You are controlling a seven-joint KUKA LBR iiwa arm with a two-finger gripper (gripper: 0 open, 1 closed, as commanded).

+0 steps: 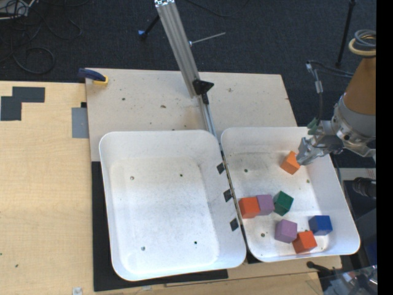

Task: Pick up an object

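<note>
Three orange blocks [290, 163], two purple [285, 230]

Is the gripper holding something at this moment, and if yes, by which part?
It cannot be told. The gripper is right beside the orange block, at its upper right corner, over the right bin.

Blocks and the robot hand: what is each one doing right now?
gripper: over the right bin, touching an orange block, grip unclear.
orange block: tilted.
green block: tilted, resting.
blue block: lying flat near the rim.
left bin: sitting level.
</note>
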